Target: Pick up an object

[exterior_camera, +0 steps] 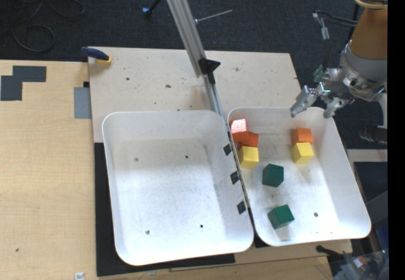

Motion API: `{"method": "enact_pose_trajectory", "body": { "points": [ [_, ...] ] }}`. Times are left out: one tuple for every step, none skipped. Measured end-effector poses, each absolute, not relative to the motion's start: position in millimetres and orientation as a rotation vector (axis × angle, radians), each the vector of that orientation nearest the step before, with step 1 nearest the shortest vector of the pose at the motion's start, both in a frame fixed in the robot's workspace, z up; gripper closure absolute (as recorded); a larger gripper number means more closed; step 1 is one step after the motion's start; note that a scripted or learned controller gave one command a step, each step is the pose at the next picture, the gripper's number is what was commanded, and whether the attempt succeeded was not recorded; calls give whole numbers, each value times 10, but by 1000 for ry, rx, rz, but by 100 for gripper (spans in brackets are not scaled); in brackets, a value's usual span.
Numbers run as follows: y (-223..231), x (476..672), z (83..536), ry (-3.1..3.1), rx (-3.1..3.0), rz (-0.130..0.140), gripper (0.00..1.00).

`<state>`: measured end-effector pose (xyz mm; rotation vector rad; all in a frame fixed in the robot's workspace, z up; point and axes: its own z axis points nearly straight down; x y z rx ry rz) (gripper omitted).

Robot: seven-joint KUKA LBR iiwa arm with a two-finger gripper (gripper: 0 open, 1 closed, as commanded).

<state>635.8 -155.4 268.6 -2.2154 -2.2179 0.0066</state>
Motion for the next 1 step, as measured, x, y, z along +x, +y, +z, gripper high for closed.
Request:
{"method": "enact_pose_trajectory", "body": {
  "points": [
    [-1552,6366,2716,-2224,-2216,3,0]
  ]
}}
